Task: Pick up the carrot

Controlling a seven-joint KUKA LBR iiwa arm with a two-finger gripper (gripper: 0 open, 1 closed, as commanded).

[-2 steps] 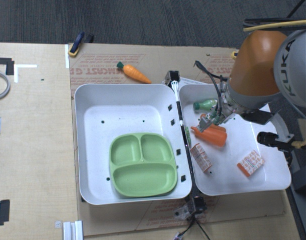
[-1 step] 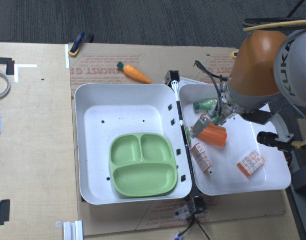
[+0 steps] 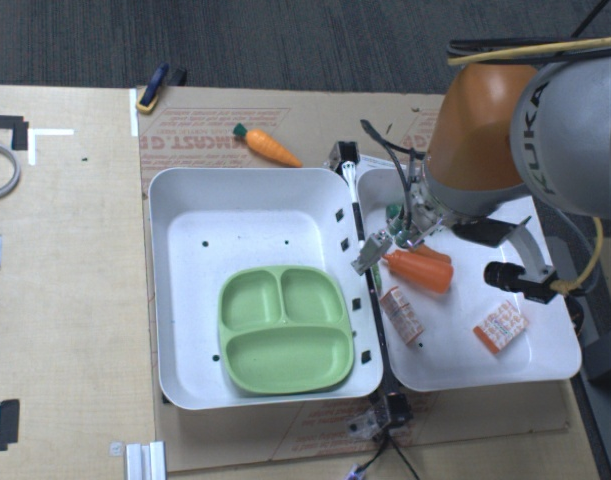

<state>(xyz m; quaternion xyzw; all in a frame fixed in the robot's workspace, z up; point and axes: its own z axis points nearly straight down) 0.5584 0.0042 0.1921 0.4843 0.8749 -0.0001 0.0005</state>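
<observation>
Overhead, a tan cardboard-covered bench (image 3: 65, 298) sits against dark grey carpet (image 3: 235, 18). 2 shallow white plastic bins lie side by side. In the left bin (image 3: 175, 268) rests a smooth green 3-compartment tray (image 3: 285, 328). In the right bin (image 3: 505, 363) lie an orange carrot (image 3: 421, 268) and 2 small packets. Whether the end effector (image 3: 390, 243), just beside that carrot, is open or closed, I cannot tell. Another small carrot (image 3: 268, 145) lies on the cardboard behind the left bin.
</observation>
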